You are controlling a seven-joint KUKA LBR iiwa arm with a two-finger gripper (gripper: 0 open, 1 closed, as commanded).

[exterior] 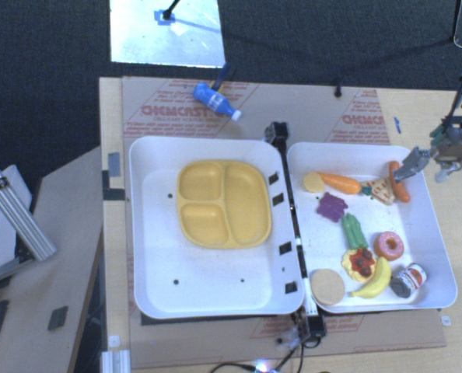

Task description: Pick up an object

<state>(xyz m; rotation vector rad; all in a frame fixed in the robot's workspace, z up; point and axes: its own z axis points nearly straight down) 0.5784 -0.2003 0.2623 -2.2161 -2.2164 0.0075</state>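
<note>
Gripper [422,162] sits at the right bin's [441,243] far right rim, jaws spread and empty; hot dog [399,181] just left-below (long axis near-vertical in view).

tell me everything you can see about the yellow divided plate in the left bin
The yellow plate is a rounded-square tray that looks like matte plastic, moulded into three compartments: two smaller ones on the left side, one above the other, and one long one down the right. It lies flat, right side up, on the floor of the left bin, nearer the bin's far wall. Nothing lies in it or touches it besides the bin.
</note>
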